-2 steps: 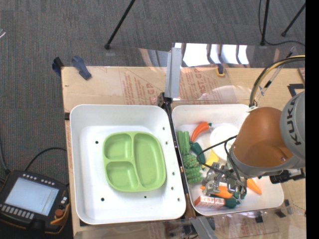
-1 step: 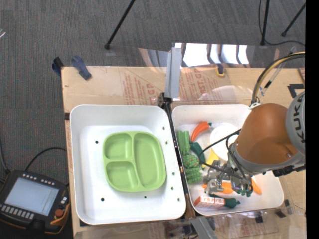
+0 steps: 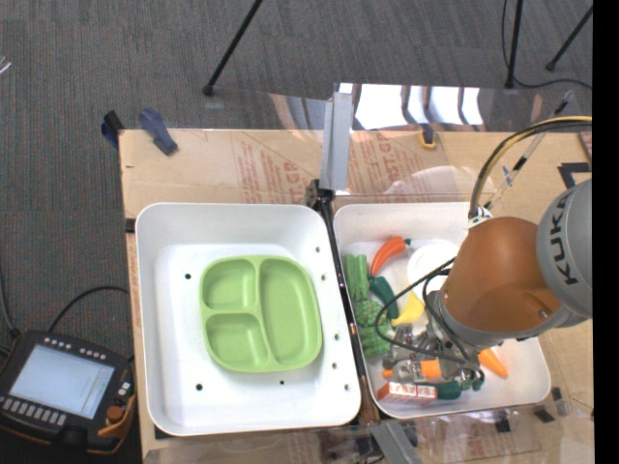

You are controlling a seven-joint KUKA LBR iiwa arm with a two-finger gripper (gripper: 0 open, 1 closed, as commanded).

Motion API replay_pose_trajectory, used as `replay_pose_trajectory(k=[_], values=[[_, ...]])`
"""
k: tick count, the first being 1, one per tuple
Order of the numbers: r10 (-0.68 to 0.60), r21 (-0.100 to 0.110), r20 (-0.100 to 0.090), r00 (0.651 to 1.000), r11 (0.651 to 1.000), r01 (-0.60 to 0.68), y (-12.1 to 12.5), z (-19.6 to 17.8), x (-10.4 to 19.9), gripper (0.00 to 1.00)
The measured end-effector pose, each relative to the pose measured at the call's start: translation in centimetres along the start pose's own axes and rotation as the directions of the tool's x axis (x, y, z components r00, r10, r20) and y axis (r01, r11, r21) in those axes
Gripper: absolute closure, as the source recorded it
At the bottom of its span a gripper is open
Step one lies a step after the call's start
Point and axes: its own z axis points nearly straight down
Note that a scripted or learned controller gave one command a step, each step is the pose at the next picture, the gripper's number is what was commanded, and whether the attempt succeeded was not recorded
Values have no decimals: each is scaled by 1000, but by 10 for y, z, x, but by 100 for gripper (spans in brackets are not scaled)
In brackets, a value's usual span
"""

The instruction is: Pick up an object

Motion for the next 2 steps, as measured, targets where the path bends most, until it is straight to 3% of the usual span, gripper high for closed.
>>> replay_pose_trajectory(k=[1,2], values=[[0,4,22,1000,1000,0,-1,-5,-6,0],[-66,0,3,998,998,66,-3,-1,-50,0]])
